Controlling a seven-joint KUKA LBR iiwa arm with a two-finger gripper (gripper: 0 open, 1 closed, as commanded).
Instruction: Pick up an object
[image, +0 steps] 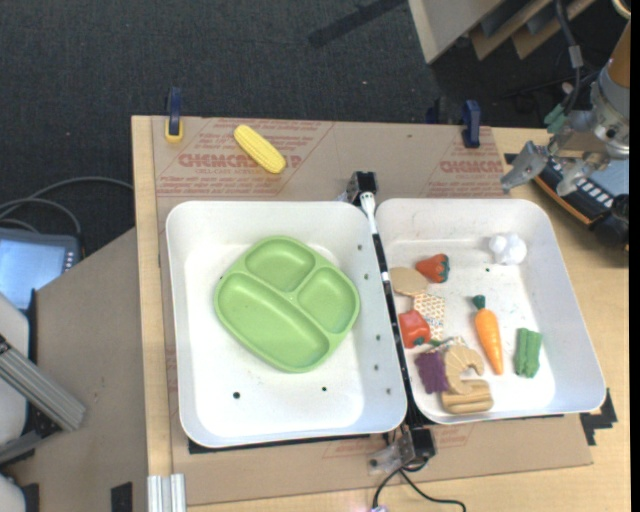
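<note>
Cardboard-topped bench (330, 150): left bin (200, 380) holds green divided plate (287, 302), wide margins; right bin (560, 300) crowded with toy carrot (488, 338). Gripper (560, 165) at frame edge, jaws' state indiscernible.

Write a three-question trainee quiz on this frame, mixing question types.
1. True or false: the green plate lies in the right bin.
2. Which thing lies outside both bins? A) carrot B) corn cob C) strawberry
3. Fill in: the claw is above the ____ corner of the right bin.

Key: 1 false, it lies in the left bin; 2 B, it lies on the cardboard; 3 far right.
</note>
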